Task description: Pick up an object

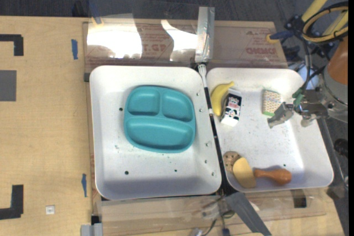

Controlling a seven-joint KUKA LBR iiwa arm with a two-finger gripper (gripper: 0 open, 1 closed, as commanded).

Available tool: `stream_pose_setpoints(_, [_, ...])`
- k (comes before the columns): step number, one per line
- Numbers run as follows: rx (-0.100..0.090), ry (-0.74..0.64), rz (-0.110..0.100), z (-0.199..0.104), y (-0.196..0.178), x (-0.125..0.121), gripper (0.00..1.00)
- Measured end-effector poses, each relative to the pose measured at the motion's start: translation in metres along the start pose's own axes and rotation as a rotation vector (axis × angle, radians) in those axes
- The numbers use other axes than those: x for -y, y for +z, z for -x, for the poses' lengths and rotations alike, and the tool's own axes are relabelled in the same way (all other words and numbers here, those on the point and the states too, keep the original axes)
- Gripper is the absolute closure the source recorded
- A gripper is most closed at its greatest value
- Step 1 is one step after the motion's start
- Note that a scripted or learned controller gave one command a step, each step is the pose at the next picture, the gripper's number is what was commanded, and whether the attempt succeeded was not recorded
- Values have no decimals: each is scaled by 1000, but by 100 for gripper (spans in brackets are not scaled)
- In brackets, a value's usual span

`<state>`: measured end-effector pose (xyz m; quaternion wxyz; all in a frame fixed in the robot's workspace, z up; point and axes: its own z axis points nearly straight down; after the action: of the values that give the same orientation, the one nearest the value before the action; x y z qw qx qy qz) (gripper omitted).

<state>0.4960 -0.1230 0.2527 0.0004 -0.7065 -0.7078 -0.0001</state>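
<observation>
My gripper [291, 117] hangs over the right side of the right bin [315, 146]. Its fingers stand open, with only the white bin floor between them. Just left of the left fingertip lies a small green and orange patterned pad [270, 100]. A yellow banana [219, 95] and a small black and white box [232, 108] lie by the bin's left wall. Along the front of the bin rests a wooden tool with an orange handle [260, 173], and a round brown speckled piece [229, 158] sits at its left end.
The left bin [105, 135] holds a teal divided plate [160, 119]. A clear plastic sheet and cardboard [166, 38] stand behind the bins. Yellow and black cables [321, 19] hang at the upper right near the arm.
</observation>
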Motion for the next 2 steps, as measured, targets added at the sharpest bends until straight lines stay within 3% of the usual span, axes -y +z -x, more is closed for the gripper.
stream_pose_setpoints(1, [0, -96, -2, 27, 34, 17, 0])
stream_pose_setpoints(2, [1, -217, 0, 45, 77, -42, 0])
